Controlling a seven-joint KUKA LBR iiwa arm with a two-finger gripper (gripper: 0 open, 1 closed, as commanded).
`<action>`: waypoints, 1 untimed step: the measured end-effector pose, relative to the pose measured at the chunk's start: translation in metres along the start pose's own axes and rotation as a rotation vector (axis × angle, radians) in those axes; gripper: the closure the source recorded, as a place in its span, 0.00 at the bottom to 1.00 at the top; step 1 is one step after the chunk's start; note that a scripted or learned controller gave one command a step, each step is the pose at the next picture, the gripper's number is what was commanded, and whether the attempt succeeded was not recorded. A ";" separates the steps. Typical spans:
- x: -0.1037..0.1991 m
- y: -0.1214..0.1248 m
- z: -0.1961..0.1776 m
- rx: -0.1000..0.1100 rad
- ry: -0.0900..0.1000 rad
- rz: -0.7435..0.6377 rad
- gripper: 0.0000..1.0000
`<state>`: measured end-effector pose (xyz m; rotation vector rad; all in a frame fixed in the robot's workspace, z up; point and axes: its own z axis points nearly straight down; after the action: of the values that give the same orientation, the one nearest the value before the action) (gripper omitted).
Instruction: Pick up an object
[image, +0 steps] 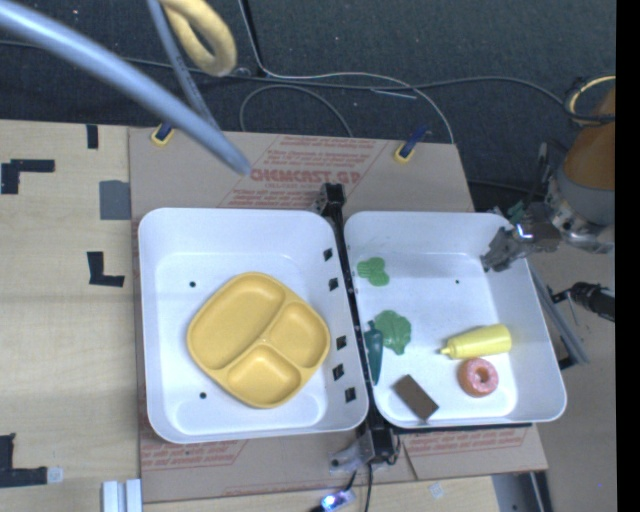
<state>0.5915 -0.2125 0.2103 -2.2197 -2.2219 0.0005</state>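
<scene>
While nothing has yet been lifted, two shallow white plastic bins are seen side by side on the desk, viewed from above at a slant. At the far right rim of the right bin (545, 330), the grey arm's two-finger gripper (500, 250) is poised; whether it is open or closed cannot be told, and nothing is seen held in it.

Several small things are scattered in the right bin. A yellow plastic squeeze bottle (478, 342) is lying on its side near the right wall, and a pink ring-shaped toy doughnut (479, 377) is just beside it on the near side. A flat brown rectangular block (414, 397) is found toward the near edge. A green toy broccoli floret (390, 331) and a smaller pale green piece (372, 270) are placed near the left wall.

In the left bin (165, 300), a yellow divided plastic plate (258, 340) is resting alone.

For a clean pick, the bottle would likely be best chosen, being nearest the gripper and slender. It should be approached from straight above, with closure made across its narrow width, well away from the doughnut.
</scene>
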 end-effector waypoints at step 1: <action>0.063 -0.006 -0.005 0.001 0.001 -0.005 1.00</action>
<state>0.5854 -0.1498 0.2154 -2.2129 -2.2262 0.0004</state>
